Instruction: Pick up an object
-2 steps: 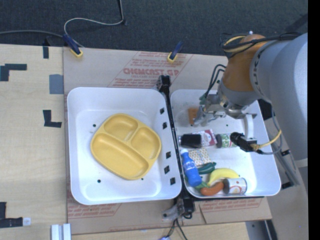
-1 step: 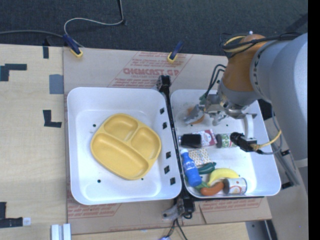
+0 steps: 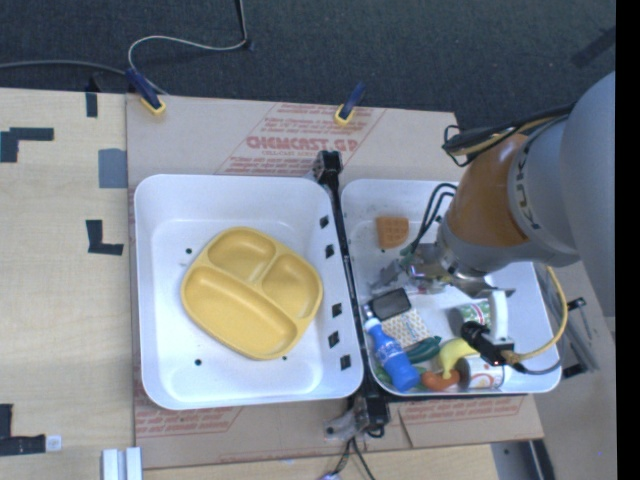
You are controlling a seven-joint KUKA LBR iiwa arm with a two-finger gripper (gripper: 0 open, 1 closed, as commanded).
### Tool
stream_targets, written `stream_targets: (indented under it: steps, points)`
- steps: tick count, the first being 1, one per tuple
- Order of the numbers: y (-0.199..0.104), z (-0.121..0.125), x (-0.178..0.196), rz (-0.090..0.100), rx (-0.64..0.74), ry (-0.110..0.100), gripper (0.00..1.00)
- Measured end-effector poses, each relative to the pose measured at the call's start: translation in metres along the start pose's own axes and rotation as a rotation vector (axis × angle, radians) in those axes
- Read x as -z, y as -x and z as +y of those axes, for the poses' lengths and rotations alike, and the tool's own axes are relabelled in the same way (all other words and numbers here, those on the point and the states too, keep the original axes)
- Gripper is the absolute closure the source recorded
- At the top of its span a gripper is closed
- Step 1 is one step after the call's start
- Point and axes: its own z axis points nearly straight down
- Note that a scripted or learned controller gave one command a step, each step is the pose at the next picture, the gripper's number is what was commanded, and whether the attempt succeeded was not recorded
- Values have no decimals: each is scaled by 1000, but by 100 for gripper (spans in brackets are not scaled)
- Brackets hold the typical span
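The right bin [image 3: 440, 190] holds a heap of small things. An orange square piece [image 3: 392, 232] lies near its far left corner. A black block [image 3: 390, 301] sits mid-left, with a white mesh pad [image 3: 406, 325] just in front of it. A blue bottle [image 3: 392, 358] lies along the left wall. A green item [image 3: 425, 348], a yellow banana [image 3: 457, 351] and an orange piece [image 3: 440, 378] crowd the front. My gripper [image 3: 420, 267] hangs low over the bin's middle, just right of and above the black block.
The left bin [image 3: 160, 268] carries a yellow divided plate [image 3: 253, 290]. A white can [image 3: 482, 314] and a red-and-white item [image 3: 487, 376] lie under the arm at the right bin's front right. A black divider [image 3: 337, 258] separates the bins. Cables trail at the bench's front edge.
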Motion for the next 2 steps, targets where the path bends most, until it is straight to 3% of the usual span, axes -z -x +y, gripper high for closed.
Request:
stream_targets:
  steps: [1,2]
  points:
    - [-1,2,11,2,1,2,100]
    - [-19,27,167,5,1,-13,100]
